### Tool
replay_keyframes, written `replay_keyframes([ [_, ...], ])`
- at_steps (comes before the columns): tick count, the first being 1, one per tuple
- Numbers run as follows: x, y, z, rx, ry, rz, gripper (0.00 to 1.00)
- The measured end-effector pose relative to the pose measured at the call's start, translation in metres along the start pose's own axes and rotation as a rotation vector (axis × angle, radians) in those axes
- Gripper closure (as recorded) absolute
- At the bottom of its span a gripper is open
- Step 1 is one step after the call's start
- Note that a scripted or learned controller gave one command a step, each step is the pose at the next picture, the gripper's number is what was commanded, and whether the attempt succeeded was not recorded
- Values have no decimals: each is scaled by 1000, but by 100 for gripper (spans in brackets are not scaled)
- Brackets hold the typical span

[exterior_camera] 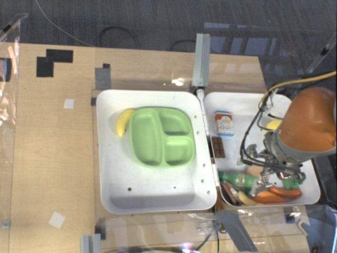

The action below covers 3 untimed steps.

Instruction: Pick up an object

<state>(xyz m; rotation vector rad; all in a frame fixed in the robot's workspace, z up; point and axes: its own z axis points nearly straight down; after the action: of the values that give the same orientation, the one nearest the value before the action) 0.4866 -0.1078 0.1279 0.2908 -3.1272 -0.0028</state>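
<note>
We see the end effector [269, 174] low over the near end of the right bin [239, 105], among a pile of toy food. We cannot tell its state (wrist and cables hide it). The likeliest target, an orange carrot-like piece [276, 195], lies just nearer and slightly right of it, long axis running left to right along the bin's near wall.

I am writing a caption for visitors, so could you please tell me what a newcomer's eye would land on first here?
The bright green divided tray in the left bin draws the eye first, with a yellow banana tucked against its left edge. Next comes the arm's big orange band looming over the right bin, above a jumble of toy food along that bin's near edge, including a red-orange sausage.
</note>
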Motion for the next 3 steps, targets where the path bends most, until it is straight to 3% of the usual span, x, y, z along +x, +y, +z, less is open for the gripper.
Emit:
replay_keyframes([
  [1,-77,-11,37,8,-15,-160,0],
  [2,-158,-47,39,7,-14,-381,0],
  [3,-178,-15,39,7,6,-277,0],
])
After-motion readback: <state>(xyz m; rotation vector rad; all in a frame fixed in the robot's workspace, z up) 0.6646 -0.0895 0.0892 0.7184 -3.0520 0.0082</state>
